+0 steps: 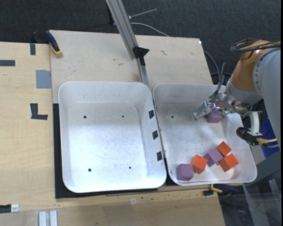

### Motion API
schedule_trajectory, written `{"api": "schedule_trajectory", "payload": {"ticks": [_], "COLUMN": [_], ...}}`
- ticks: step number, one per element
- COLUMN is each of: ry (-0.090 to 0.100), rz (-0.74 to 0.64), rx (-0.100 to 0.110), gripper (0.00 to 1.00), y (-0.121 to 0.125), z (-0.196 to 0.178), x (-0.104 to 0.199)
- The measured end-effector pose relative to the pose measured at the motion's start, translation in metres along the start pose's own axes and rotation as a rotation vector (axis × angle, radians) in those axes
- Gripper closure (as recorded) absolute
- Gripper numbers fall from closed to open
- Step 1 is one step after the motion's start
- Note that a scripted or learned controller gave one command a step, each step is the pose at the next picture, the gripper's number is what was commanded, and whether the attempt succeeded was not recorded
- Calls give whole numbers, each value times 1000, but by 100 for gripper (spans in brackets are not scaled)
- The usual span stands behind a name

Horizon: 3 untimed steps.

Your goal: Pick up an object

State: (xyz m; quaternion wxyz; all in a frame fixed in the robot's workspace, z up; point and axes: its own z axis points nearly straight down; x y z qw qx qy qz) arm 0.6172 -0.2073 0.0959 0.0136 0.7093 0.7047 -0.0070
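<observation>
My gripper (pixel 211 111) hangs over the upper right part of the right bin (pixel 179 98), below the arm's orange band. A purple block (pixel 215 117) sits between its fingers, and the gripper is shut on it. Further blocks lie in the bin's lower right corner: an orange block (pixel 199 163), a purple block (pixel 184 172), another purple block (pixel 212 156) and two orange blocks (pixel 224 149) (pixel 229 162).
The left bin (pixel 66 126) stands beside the right one, sharing a middle wall with black clips (pixel 154 134). A slanted metal rail (pixel 125 25) runs down to the bins' top edge. A blue and yellow tool (pixel 53 42) lies at the back left.
</observation>
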Motion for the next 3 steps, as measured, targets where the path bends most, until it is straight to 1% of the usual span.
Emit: {"api": "schedule_trajectory", "payload": {"ticks": [1, 2, 3], "ry": [1, 26, 31], "rz": [-2, -13, -15], "rx": [1, 0, 2], "gripper": [100, 100, 100], "y": [-1, -2, 36], "z": [-11, -3, -105], "x": [1, 88, 156]}}
